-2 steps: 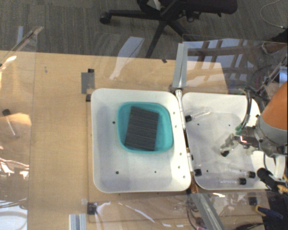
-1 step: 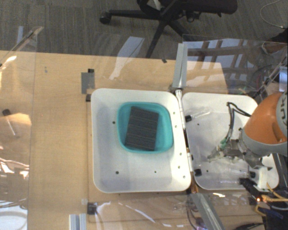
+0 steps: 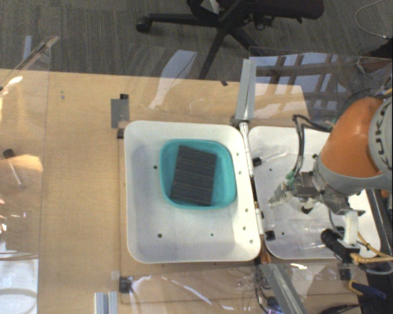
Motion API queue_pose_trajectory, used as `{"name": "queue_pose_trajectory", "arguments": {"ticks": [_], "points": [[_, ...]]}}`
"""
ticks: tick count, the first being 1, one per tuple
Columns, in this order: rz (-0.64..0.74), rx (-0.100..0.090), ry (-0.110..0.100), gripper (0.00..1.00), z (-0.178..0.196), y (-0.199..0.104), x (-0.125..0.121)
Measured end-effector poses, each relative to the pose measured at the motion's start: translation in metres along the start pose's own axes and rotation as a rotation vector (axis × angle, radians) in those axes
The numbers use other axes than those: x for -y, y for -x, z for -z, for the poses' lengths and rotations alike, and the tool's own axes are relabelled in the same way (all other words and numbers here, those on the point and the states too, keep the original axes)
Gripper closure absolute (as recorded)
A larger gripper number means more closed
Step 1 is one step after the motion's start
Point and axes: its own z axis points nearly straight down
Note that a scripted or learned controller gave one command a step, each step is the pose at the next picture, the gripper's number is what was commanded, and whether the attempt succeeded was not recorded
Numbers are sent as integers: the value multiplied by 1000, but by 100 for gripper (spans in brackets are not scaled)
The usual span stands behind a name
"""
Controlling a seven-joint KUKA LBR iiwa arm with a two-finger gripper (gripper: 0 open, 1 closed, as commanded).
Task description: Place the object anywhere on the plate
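Observation:
A dark grey ribbed rectangular block (image 3: 194, 175) lies flat on the teal plate (image 3: 228, 184) in the left bin (image 3: 184, 245). It sits well inside the plate's rim, turned slightly off square. My gripper (image 3: 293, 191) hangs over the right bin (image 3: 279, 239), to the right of the divider between the bins and well apart from the block and the plate. Nothing shows at its tip.
The arm's orange band (image 3: 353, 138) and grey wrist cover the right bin's far right part. A metal post (image 3: 245, 92) stands behind the seam between the bins. An office chair base (image 3: 227, 18) is on the floor beyond the bench.

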Motion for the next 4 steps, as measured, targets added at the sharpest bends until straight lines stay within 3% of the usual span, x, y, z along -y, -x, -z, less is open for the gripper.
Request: {"name": "queue_pose_trajectory", "arguments": {"ticks": [1, 2, 3, 4], "points": [[11, -1, -2, 0, -1, -80, 4], [-163, 2, -2, 0, -1, -9, -81], [-142, 1, -2, 0, 25, 9, -21], [-187, 1, -6, 0, -53, 21, -4]]}}
